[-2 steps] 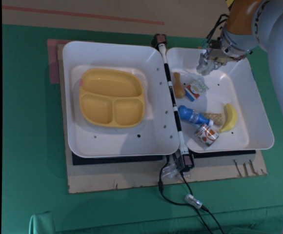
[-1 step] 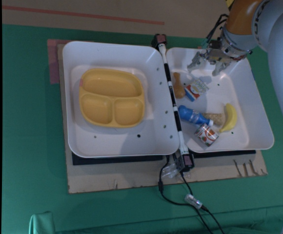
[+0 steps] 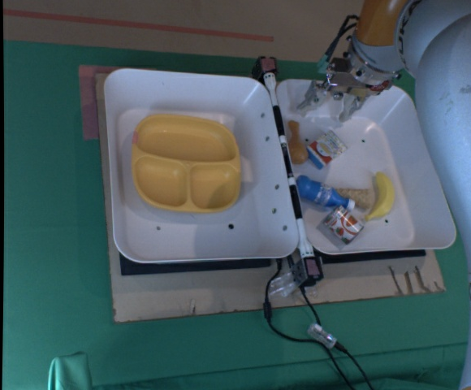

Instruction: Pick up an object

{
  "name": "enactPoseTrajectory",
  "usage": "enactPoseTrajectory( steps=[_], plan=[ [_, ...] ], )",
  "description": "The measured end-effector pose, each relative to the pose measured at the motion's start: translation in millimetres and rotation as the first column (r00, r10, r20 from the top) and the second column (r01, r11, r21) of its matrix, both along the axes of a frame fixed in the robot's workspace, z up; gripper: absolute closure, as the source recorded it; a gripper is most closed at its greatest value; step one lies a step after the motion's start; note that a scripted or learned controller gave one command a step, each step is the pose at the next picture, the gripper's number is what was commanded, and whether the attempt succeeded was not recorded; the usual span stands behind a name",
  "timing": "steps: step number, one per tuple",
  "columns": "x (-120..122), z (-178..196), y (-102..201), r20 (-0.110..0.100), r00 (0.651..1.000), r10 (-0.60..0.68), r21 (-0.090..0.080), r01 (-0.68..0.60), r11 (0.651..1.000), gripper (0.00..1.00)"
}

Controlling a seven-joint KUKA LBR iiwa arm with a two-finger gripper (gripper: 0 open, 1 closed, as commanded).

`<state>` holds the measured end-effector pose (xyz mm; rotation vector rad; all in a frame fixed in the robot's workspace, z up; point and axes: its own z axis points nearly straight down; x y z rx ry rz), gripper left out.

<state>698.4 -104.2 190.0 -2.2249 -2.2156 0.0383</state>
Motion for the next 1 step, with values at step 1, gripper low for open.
enactPoseTrajectory(
  steps=[1],
  plan=[
    [-0.3,-1.1,-1.4,-0.001,1.000,0.000,0.004,0.000,1.000,0.00]
  ],
)
